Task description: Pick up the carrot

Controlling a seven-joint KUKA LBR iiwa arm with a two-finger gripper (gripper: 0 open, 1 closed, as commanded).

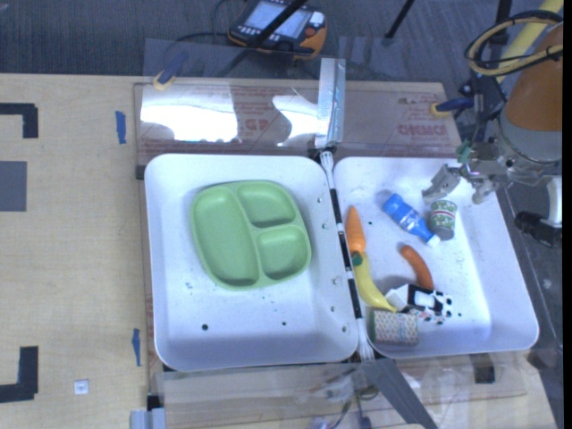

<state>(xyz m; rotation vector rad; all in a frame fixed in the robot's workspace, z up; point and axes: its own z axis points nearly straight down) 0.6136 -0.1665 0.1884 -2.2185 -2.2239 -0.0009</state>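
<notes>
The carrot (pixel 356 231) lies in the right bin (pixel 514 315), hard against that bin's left wall near the middle of the frame, its length running up and down the picture. Its lower end touches the top of a banana (pixel 368 283), which curves down along the same wall toward a small patterned roll (pixel 394 327) at the bin's lower edge. That tight line against the wall will probably leave little room for a finger on the carrot's left side, so approaching from above along its length looks wiser than from the flank.

The gripper (pixel 463 180) hangs at the upper right of the bin, well apart from the carrot. Its jaws appear spread, with nothing between them, though the detail there is small. Just below it stands a small can (pixel 442 219), with a blue bottle (pixel 407 216) beside that, and a sausage-like orange piece (pixel 416 265) lower down. A black-and-white toy (pixel 427 302) sits near the banana's tip.

The left bin (pixel 170 324) holds 1 green divided plate (pixel 250 232), with 3 compartments. Both bins rest on the desk (pixel 71 239).

The pick seems not yet begun; the arm must cross leftward over the bottle first.
</notes>
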